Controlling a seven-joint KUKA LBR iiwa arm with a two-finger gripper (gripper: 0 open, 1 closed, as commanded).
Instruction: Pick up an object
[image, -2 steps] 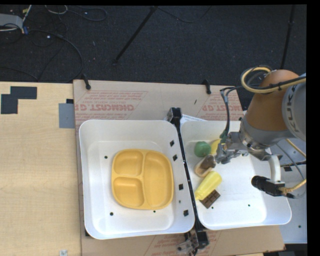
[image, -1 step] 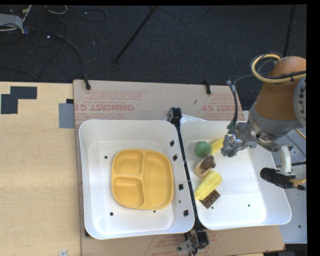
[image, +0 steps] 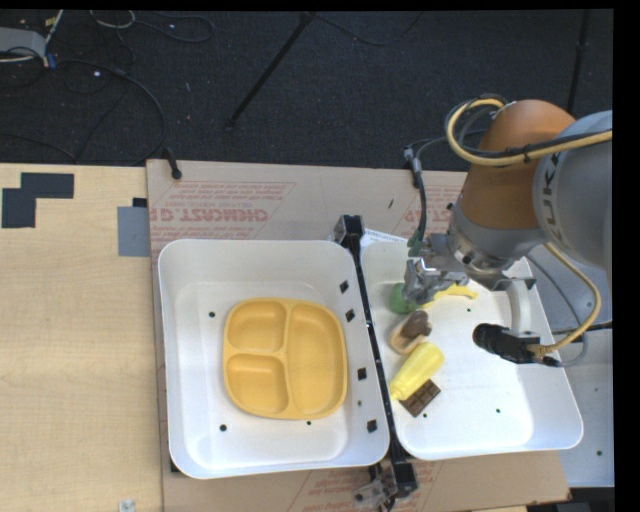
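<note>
Brown block (image: 421, 397) near front of right bin (image: 520, 420), touching yellow cylinder (image: 416, 368); brown lump (image: 409, 328) just behind. Hand (image: 424, 281) low over green thing (image: 400, 297), beside yellow curved piece (image: 457, 293); whether released or clenched, cannot tell. Yellow plate (image: 285, 358) in left bin (image: 190, 300).

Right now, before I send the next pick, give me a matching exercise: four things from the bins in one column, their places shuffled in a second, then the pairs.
Things
1. divided plate
2. green item
3. dark brown block
4. bottle-shaped item

Places
A. right bin, lowest of the cluster in the view
B. left bin
C. right bin, next to the tool
D. right bin, yellow, lying at a slant

Pairs: 1-B, 2-C, 3-A, 4-D
</note>
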